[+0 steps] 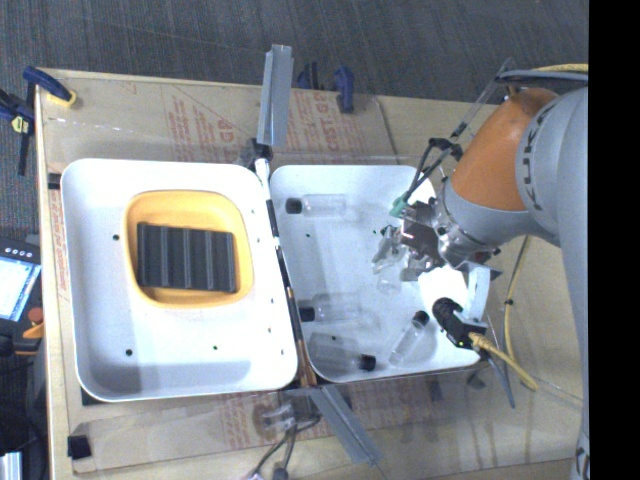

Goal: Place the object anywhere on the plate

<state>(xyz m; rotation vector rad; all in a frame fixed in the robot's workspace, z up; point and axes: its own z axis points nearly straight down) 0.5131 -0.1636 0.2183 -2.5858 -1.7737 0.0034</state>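
Note:
A yellow plate (186, 208) with a dark ridged centre lies in the left white bin (90, 268). Several clear vials with black caps lie in the right white bin (340, 258): one near the back left (318, 206), one at the left (330, 311), one at the front (340, 356), and one at the front right (408, 340). My gripper (397, 253) hangs low over the right half of this bin, behind the front right vial. A faint clear shape sits just under the gripper; whether it is a vial is unclear.
A raised divider (280, 268) separates the two bins. The grey arm with its orange band (500, 158) reaches in from the right over the right bin's edge. Cables (500, 353) trail at the front right. Clamps stand on the bench's back edge (343, 86).

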